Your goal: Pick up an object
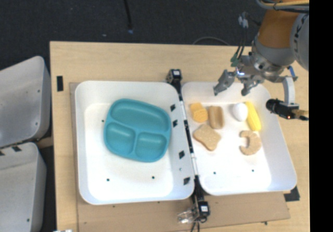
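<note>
Two bins are set side by side on the bench (62,64). A plate (138,129) lies in the left bin (88,184), near its middle. In the right bin (276,174): round piece (199,113) leftmost, block (215,116) just right of it, then egg (239,112), then corn (253,116). Bread slice (207,137) lies before the block, curved piece (251,143) before the corn.

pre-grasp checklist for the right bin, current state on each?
1. Gripper open, nothing between fingers: ok.
2. Gripper above a target: not ok, it hangs over the right bin's far rim, short of the food.
3. White egg free to grasp: not ok, yellow corn touches it.
4. Bread slice has space around it: ok.
5. Height above the bin floor: cannot tell.
6. Teal plate in the left bin, out of the way: ok.
</note>
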Controlling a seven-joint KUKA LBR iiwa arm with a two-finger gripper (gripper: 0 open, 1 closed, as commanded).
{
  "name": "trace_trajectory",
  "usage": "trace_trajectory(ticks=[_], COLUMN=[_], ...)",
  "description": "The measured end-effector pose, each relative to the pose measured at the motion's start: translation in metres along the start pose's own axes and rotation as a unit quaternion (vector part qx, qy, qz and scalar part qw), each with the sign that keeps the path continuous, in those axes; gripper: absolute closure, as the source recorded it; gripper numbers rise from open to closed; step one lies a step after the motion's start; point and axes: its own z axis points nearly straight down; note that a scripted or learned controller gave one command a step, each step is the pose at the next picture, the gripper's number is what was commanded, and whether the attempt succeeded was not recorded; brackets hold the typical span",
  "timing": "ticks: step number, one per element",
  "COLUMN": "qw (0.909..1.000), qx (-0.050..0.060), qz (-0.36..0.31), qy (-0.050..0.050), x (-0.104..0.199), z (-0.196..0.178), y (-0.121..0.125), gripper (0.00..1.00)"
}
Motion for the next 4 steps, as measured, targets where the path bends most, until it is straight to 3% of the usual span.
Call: trace_trajectory(ticks=[1,3,4], qw=[1.0,1.0,0.9999], qx=[-0.006,-0.004,-0.01], qz=[-0.002,0.002,0.003], qy=[-0.001,-0.001,0.0], x=[0.0,-0.001,-0.002], z=[-0.008,0.097,0.137], y=[0.002,0.005,0.009], gripper=[0.0,0.0,0.0])
